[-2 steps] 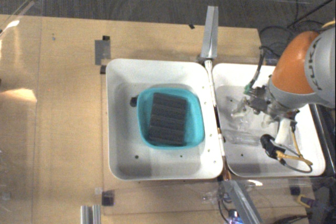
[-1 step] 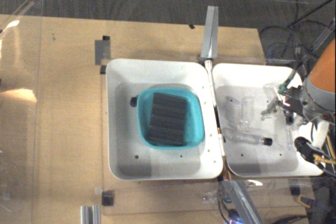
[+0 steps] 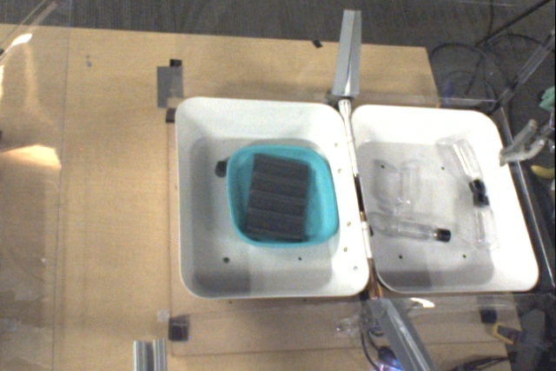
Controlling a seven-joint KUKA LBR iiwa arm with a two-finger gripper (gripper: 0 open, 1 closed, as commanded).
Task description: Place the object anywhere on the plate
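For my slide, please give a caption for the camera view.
Dark ridged block lying on the teal plate in the left bin; clear tubes in the right bin.

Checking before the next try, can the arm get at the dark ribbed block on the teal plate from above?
Probably yes: the dark ribbed block lies uncovered on the teal square plate in the left white bin, nothing above it.

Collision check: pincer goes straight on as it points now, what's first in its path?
Likely the clear tube in the right bin: the pincer at that bin's right rim seems to point left. Depth unclear.
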